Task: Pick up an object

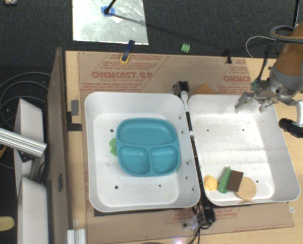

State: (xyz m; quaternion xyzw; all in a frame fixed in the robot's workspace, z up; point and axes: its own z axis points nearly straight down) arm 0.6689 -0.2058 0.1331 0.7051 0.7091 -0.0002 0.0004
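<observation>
In the right bin (253, 141), near its front edge, lies a small cluster: a yellow piece (210, 182), a green stick (224, 180), a brown block (236, 180) and a tan round piece (246, 188). My gripper (253, 103) hangs over the bin's far right corner, well away from the cluster. Its two fingers are spread open and nothing is between them.
The left bin (98, 136) holds a blue divided tray (147, 146), with a green item (113, 146) peeking out from under its left edge. A black clip (182, 89) sits where the two bins meet at the back. Cables lie left of the bench.
</observation>
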